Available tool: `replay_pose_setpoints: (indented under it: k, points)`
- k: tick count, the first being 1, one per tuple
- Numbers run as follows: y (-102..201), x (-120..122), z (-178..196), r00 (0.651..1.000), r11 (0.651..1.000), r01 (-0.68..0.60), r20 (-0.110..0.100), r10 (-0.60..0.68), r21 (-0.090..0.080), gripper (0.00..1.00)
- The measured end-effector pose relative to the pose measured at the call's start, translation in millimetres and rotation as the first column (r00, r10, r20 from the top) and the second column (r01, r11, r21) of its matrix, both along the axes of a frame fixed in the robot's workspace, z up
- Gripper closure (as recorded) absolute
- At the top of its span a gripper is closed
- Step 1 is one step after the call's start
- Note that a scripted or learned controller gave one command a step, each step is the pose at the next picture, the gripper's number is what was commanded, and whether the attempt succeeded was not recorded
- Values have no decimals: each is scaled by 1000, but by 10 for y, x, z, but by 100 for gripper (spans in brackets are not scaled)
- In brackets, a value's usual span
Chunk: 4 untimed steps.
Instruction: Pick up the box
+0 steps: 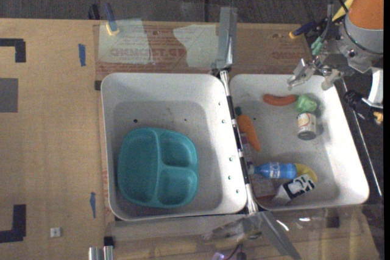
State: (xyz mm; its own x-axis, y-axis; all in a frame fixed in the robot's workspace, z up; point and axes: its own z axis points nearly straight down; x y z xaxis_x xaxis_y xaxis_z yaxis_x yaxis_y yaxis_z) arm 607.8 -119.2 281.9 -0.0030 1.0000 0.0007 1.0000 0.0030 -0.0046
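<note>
You see the arm [368,9] cut off at the upper right edge, so most of it is out of frame. The gripper [314,74] hangs over the far rim of the right bin [347,131]; its fingers look slightly apart with nothing between them, though they are small and hard to read.

The box [297,187] lies at the near edge of the right bin, close to the front wall. It is a small black-and-white carton, partly overlapping a yellow thing [309,174] behind it that is mostly hidden. Its long axis runs at a slant, from lower left up to the right.

Count one box, one bottle [275,170] with a blue label lying just left of the box, one carrot [248,132] against the bin's left wall, one red sausage [280,99], one green lump [307,103] and one can [306,125]. The left bin [122,94] holds one teal divided plate [158,167]. There are two bins in all.
</note>
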Motion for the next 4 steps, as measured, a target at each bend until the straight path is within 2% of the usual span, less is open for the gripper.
replay_pose_setpoints:
  k: [1, 2, 3, 4]
  points:
    - [-126, -713, -1125, 998, 998, -66, 1, 66, 0, 0]
    - [298, -58, -982, 983, 983, -182, 4, 182, -1, 0]
    - [91, 184, -1882, 989, 989, -149, 4, 149, -1, 0]
    - [75, 177, -1796, 989, 989, -145, 3, 145, -1, 100]
